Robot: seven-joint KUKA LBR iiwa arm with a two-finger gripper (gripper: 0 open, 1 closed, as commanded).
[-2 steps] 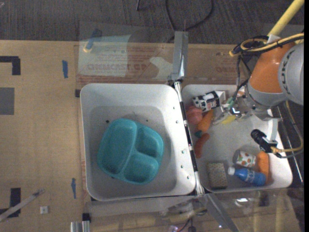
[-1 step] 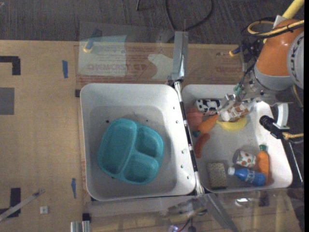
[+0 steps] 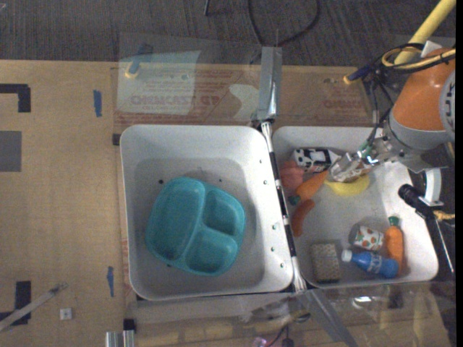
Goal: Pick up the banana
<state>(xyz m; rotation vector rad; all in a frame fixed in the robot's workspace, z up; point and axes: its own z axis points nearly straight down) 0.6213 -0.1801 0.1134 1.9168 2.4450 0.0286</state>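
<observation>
The gripper (image 3: 350, 169) sits low in the right bin (image 3: 427, 266), directly over the yellow banana (image 3: 350, 187) near the bin's upper middle; how wide it stands, and whether it grips the banana, cannot be told. A black-and-white cow-patterned toy (image 3: 315, 158) lies just left of it. Faint mirrored lettering on the clear sheet (image 3: 163, 85) above the left bin (image 3: 141, 215) is unreadable.

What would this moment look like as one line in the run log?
task: pick banana | pincer: over banana, right bin | lifted: no
</observation>
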